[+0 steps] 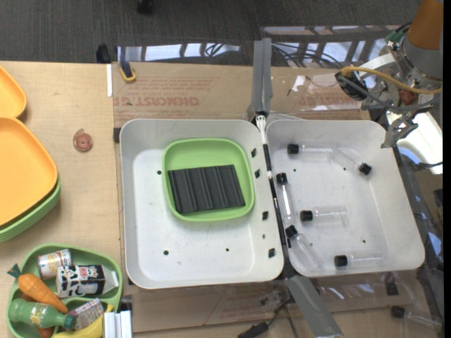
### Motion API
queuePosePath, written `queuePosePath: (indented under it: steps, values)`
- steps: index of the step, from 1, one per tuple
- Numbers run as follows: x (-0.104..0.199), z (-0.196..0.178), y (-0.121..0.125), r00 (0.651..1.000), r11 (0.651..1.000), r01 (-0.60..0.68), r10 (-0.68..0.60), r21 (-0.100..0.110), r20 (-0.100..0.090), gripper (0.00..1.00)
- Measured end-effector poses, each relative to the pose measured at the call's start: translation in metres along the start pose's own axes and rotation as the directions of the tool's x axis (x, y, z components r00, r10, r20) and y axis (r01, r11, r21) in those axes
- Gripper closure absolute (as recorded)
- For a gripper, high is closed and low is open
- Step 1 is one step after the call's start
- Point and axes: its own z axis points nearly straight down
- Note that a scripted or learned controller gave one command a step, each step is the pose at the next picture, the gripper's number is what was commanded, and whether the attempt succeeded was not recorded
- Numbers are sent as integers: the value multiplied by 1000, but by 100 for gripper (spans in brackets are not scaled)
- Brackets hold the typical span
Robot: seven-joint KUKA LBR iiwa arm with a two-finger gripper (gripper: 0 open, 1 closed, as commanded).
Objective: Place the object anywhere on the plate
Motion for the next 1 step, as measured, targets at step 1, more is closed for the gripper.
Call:
queuePosePath:
  steps: [1]
  values:
    - [7,16,10,1000,1000,-2,2,0,1,0]
